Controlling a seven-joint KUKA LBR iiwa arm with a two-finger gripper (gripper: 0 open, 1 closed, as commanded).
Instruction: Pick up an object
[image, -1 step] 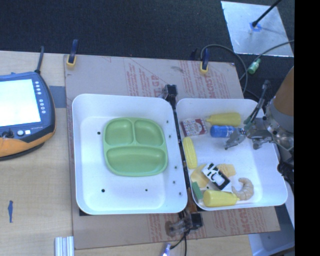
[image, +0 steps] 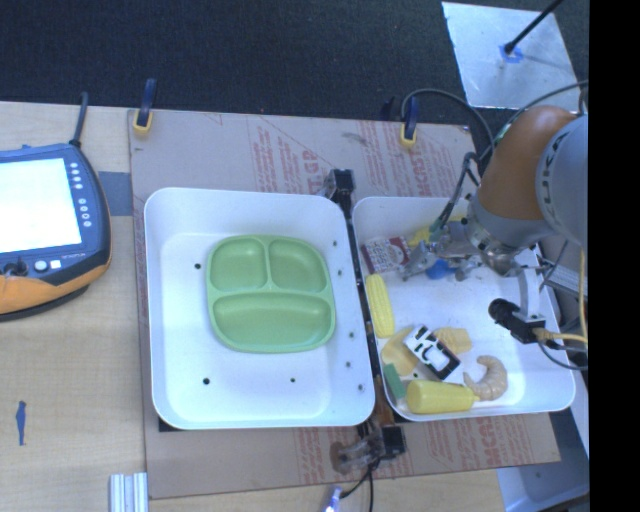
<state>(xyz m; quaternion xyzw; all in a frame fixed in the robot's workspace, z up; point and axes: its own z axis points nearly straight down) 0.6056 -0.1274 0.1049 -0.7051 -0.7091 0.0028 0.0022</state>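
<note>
The right bin (image: 545, 395) holds several small toys. A yellow corn cob (image: 378, 305) lies along its left wall. Near the front sit a yellow cylinder (image: 438, 397), a tan croissant-shaped piece (image: 487, 376), and a black-and-white block (image: 432, 350) on yellow slabs. A red-and-white packet (image: 384, 250) lies at the back left. My gripper (image: 437, 256) hangs low over the back of this bin, just right of the packet, with a small blue item (image: 438, 269) beneath it. I see nothing clearly held.
The left bin (image: 175, 385) carries a green divided plate (image: 270, 293). A tablet-like pendant (image: 45, 225) rests on the bench at far left. Cables and a black connector (image: 515, 322) hang by the arm at the right bin's right side.
</note>
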